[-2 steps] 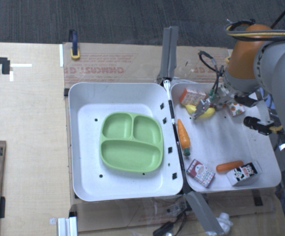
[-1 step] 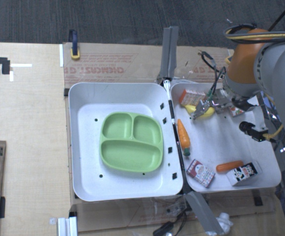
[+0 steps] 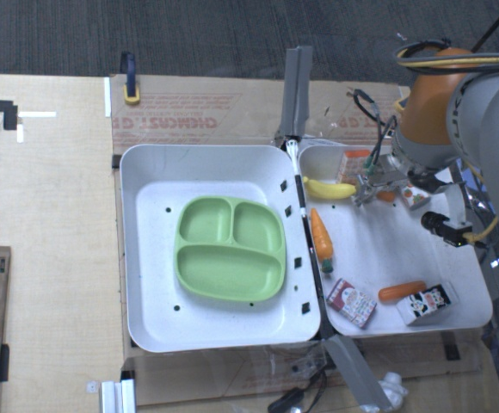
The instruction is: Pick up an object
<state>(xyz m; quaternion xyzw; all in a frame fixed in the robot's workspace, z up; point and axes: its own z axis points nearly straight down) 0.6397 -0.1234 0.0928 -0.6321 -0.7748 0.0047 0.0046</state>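
The gripper (image 3: 368,188) is low over the far part of the right bin (image 3: 378,248), just beside the tip of a yellow banana (image 3: 329,189); whether it is open or closed on anything cannot be made out. A carrot (image 3: 321,236) lies along the bin's left wall, nearer the camera. At the near end sit a small red-and-white packet (image 3: 351,303), an orange sausage (image 3: 401,292) and a little black-and-white carton (image 3: 425,303). The left bin (image 3: 146,317) holds a green divided plate (image 3: 230,249). Both bins rest on the worktop (image 3: 43,231).
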